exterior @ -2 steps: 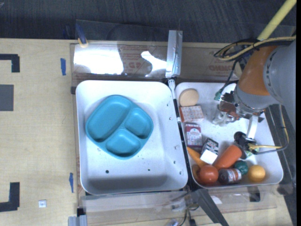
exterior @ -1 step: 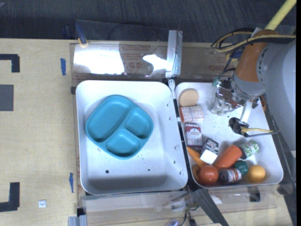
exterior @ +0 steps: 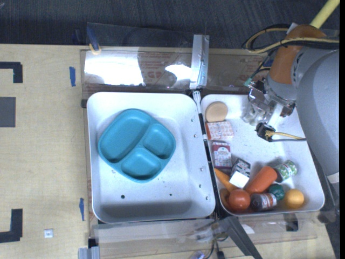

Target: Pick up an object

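The right bin (exterior: 302,144) holds a heap of small things along its left side and front. A round tan biscuit (exterior: 216,111) lies at the back left, with two red and white packets (exterior: 220,130) in front of it. Near the front sit an orange carrot (exterior: 261,179), a red tomato (exterior: 239,199), a dark bottle (exterior: 266,200), an orange fruit (exterior: 294,198) and a green and white ball (exterior: 287,169). My gripper (exterior: 253,114) hangs over the back of this bin, right of the biscuit and apart from it, with nothing seen between its fingers.
The left bin (exterior: 183,193) carries a blue divided plate (exterior: 137,143). A clear panel and a metal post (exterior: 199,61) stand behind the bins. The grey arm (exterior: 321,101) covers the right bin's far right side. A yellow cable (exterior: 285,137) trails below the wrist.
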You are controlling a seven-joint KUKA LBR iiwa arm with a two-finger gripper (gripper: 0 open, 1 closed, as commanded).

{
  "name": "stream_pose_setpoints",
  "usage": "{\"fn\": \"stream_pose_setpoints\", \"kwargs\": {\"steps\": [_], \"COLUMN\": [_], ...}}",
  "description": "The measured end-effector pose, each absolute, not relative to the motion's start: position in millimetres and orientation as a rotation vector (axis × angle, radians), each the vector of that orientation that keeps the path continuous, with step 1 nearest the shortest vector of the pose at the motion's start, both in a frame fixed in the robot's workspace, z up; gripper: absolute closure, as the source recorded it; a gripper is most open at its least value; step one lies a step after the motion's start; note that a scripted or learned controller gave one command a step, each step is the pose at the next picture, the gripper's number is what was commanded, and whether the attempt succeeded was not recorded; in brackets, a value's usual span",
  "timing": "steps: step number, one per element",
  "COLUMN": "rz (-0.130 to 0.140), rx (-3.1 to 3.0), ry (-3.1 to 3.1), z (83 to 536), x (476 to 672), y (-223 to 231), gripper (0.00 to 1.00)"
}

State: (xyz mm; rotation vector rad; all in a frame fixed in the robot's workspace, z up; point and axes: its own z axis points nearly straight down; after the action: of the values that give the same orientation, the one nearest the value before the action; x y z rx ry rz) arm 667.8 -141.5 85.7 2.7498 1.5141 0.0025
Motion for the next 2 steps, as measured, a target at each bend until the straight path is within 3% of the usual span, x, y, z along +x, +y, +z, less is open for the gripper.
{"fn": "stream_pose_setpoints", "kwargs": {"steps": [2], "rz": [-0.001], "rx": [2.935], "ry": [1.124], "z": [86.0], "x": [664.5], "y": [-115.0], "gripper": [1.00]}}
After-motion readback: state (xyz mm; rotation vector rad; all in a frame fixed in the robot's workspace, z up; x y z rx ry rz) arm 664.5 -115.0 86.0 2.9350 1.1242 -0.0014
